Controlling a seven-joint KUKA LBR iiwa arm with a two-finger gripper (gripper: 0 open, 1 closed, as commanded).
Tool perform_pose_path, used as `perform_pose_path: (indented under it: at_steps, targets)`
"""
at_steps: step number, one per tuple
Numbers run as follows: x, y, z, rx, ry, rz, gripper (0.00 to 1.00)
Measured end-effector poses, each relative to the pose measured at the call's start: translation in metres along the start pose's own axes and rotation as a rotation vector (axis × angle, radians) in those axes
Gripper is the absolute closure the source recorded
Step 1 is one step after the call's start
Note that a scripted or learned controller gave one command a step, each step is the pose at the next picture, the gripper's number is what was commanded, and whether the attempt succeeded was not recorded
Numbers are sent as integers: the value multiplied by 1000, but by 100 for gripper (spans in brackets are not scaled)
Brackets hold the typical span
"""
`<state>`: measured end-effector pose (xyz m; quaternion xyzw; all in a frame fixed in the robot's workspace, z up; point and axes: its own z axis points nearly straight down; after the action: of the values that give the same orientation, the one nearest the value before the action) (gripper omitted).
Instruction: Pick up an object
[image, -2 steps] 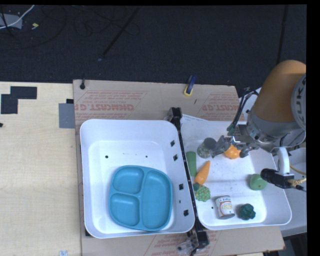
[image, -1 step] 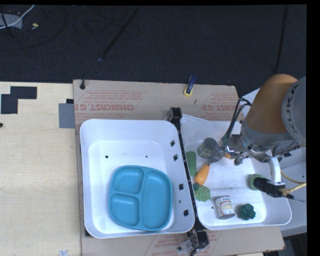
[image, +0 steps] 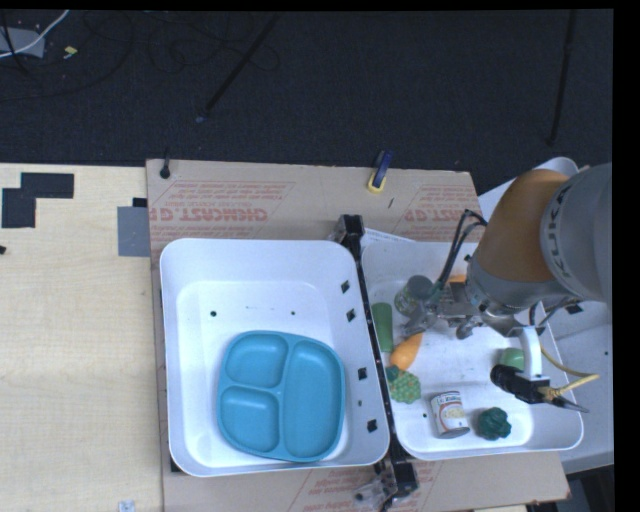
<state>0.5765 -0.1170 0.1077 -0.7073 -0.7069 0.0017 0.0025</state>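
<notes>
Grey two-finger gripper (image: 425, 312) low in right white bin (image: 560, 435), centre-right of frame; grip state: cannot tell. Orange rounded plastic toy (image: 406, 351) just below: likely light, stiff, slick; pinch across narrow middle.

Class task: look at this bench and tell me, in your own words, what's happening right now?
A grey arm with an orange band reaches into the right bin, its gripper low above an orange object, with a green stick and a small can nearby. Nothing is visibly held. The left bin holds a blue divided tray.
</notes>
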Motion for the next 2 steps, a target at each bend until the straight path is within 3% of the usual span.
perform_pose_path:
  at_steps: [1,2]
  targets:
    - [2,0,22,-1,0,2,0]
    - [0,0,11,-1,1,8,100]
